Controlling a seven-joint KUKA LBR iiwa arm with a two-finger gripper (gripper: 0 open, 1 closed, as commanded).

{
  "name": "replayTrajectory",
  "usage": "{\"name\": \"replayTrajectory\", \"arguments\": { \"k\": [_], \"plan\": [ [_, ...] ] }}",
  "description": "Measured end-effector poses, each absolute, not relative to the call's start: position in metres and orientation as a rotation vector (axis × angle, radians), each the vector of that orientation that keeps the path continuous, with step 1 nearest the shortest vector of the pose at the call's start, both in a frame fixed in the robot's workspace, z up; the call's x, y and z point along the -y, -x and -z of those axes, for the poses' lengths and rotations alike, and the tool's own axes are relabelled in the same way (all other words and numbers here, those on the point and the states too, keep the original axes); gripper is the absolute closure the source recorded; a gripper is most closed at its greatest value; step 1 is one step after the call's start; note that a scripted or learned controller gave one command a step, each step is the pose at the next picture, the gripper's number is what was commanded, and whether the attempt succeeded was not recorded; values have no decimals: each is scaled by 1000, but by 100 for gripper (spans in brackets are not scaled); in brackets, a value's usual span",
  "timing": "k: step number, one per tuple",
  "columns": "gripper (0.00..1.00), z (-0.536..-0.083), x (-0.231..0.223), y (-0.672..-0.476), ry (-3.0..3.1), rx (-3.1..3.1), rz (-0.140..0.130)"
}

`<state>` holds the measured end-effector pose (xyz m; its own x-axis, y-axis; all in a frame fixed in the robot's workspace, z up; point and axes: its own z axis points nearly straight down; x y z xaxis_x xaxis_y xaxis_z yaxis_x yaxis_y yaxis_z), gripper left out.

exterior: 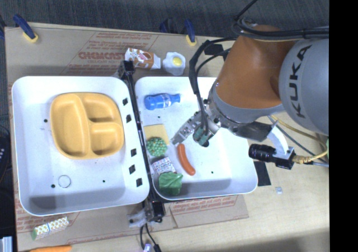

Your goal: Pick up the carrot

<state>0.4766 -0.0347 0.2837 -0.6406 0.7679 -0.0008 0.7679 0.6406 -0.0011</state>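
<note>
Camera view. The carrot, a short orange-red rounded plastic-looking piece, is lying flat on the floor of the right shallow white bin, slanting from upper left to lower right. It is sitting apart from its neighbours: a green knobbly ball to its left, a yellow flat block above that, a small silver-patterned packet and a green leafy toy lower left, and a blue toy bottle near the bin's far wall. The left white bin is carrying a yellow divided tray.

Handling judgement: the carrot is probably light, rigid and smooth-skinned, so it may be rolling or squirting out under an off-centre pinch. The best hold is looking like the middle of its length, fingers closing across the narrow width, square to its long axis. The bare floor on both long sides is leaving room for the fingers.

Arm pose: the grey arm with orange band is reaching in from the right, wrist tilted down toward the bin. The two-finger gripper is hovering just above the carrot's upper end, fingers appearing spread, nothing between them. The carrot is not being gripped.
</note>
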Motion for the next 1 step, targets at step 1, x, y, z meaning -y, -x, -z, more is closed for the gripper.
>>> {"name": "replayTrajectory", "arguments": {
  "k": [1],
  "plan": [
    [100, -191, 17, -476, -989, -2985, 2]
  ]
}}
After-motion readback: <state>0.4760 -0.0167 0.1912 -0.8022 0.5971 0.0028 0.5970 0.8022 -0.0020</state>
